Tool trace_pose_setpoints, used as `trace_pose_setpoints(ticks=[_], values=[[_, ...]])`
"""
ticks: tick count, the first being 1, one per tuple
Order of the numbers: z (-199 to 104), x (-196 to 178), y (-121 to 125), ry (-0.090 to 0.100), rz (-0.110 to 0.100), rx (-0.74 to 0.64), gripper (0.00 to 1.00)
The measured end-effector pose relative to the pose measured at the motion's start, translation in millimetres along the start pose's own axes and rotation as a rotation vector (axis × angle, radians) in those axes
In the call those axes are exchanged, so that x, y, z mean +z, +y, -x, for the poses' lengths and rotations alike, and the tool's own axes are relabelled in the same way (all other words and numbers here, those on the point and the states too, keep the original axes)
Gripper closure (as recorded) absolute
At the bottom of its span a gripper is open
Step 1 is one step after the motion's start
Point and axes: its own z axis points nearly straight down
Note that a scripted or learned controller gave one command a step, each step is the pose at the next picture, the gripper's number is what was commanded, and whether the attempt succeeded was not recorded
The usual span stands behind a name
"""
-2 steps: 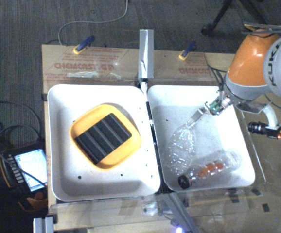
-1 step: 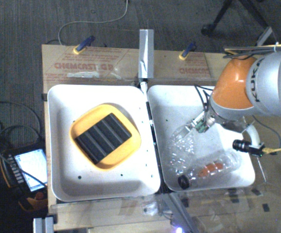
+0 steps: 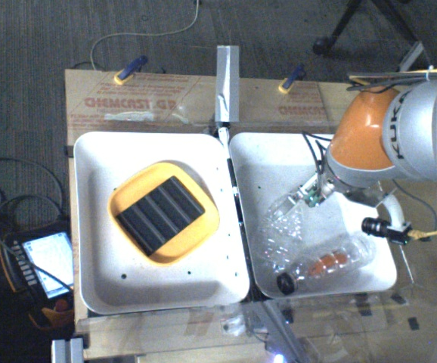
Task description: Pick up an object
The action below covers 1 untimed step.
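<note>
The grey arm with the orange band was seen reaching in from the right over the right-hand shallow white bin (image 3: 243, 203), its tool (image 3: 311, 193) hanging low above the bin's upper middle; how far the tool was opened could not be told, and nothing was seen to be held in it. Two things lay in that bin: a crumpled clear plastic bottle (image 3: 281, 219) just below and to the left of the tool, and a clear plastic bottle with a black cap and an orange label (image 3: 326, 264) along the bin's near side. The step in hand was judged to be the descent onto the crumpled bottle, best done by closing across its narrow width, since thin clear plastic would likely give and slip. Its long axis ran slantwise from upper right to lower left. The capped bottle's axis lay nearly left to right, cap pointing left. In the left bin (image 3: 90, 225) a yellow tray with a black ribbed insert (image 3: 163, 212) rested untouched.
</note>
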Motion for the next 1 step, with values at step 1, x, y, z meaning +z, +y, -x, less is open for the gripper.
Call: trace_pose_setpoints(ticks=[1], values=[[-29.9,-1.9,2.0,-0.008,0.007,-0.301,0.00]])
